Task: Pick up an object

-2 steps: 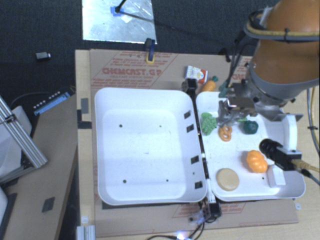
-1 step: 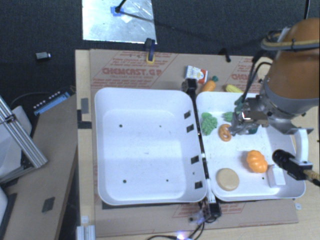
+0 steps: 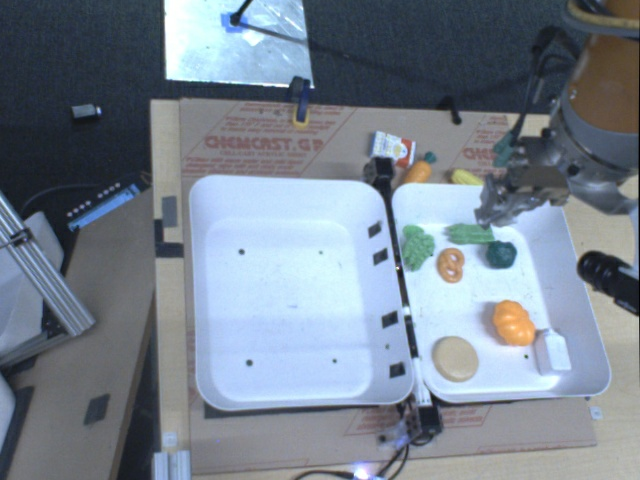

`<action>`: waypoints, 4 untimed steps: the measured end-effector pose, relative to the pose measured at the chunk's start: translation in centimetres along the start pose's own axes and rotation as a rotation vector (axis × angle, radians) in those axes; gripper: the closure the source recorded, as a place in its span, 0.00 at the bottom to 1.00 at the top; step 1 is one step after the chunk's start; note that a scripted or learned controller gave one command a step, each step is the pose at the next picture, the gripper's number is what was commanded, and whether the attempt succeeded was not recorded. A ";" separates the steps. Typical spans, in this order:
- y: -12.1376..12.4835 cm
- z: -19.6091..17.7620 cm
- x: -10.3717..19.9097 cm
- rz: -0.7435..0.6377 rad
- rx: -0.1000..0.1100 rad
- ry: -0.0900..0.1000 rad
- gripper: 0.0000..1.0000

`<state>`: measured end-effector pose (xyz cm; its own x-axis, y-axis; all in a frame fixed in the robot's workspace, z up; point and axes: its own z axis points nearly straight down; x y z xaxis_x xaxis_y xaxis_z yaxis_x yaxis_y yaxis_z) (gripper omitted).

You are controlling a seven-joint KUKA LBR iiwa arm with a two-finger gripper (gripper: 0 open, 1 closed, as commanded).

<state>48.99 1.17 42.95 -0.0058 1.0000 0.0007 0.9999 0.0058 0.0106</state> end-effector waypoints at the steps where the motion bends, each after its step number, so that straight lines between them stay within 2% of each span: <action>1: -0.2 -10.0 4.6 -0.003 -0.003 0.002 1.00; 2: -0.2 -10.6 8.9 -0.002 0.007 0.001 1.00; 3: -0.2 -10.5 12.5 -0.001 0.008 0.001 1.00; 4: -0.2 -10.6 1.9 0.014 0.008 -0.002 1.00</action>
<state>48.65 3.05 53.53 0.0084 1.0000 -0.0014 1.0000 -0.0084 0.0025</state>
